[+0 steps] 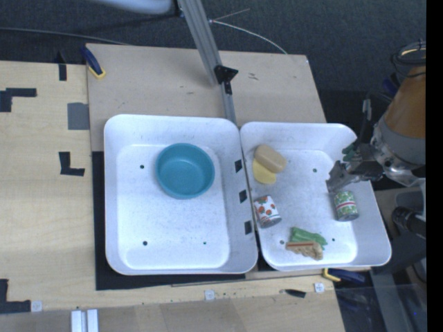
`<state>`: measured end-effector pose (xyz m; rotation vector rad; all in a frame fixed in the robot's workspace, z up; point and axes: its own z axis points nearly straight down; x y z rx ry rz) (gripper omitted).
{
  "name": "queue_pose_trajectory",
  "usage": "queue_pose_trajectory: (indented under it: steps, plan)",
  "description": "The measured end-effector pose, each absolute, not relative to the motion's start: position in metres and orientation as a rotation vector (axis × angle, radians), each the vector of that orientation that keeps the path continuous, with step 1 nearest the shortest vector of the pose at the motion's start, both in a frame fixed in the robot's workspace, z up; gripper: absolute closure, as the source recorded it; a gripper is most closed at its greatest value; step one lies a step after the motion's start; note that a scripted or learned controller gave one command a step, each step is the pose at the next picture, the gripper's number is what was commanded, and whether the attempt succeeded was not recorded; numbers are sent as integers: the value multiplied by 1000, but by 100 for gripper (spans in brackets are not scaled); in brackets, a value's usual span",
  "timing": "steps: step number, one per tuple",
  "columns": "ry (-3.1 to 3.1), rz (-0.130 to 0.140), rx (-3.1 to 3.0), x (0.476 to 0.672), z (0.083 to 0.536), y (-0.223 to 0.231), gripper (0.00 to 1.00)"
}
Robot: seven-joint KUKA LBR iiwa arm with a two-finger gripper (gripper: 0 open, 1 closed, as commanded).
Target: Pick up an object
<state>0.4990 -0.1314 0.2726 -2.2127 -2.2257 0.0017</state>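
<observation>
**Gripper low over right bin's right side**

Reaching in from the right, orange band above the wrist, gripper [344, 173] just above a can [345, 205]. Finger spread: cannot tell. Can green-patterned, silver-topped, lying near the right wall of the right bin [311, 131]. Elsewhere there: yellow block [268, 163], red-spotted can [266, 211], green-and-tan toy [305, 243]. Blue bowl [184, 170] in left bin [131, 251]

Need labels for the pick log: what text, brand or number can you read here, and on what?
No text is legible.
Small red-and-white printed can: pattern only, too blurred to read.
Small green-patterned can beside the gripper: label too blurred to read.
Round blue bowl: no markings.
</observation>
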Motion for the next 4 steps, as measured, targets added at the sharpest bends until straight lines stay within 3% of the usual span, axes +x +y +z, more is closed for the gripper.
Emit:
queue_pose_trajectory:
  steps: [3, 4]
  plan:
    - [-2226, 5, -2213, 523, 244, 30, 100]
    - [-2226, 5, -2211, 510, 227, 78, 100]
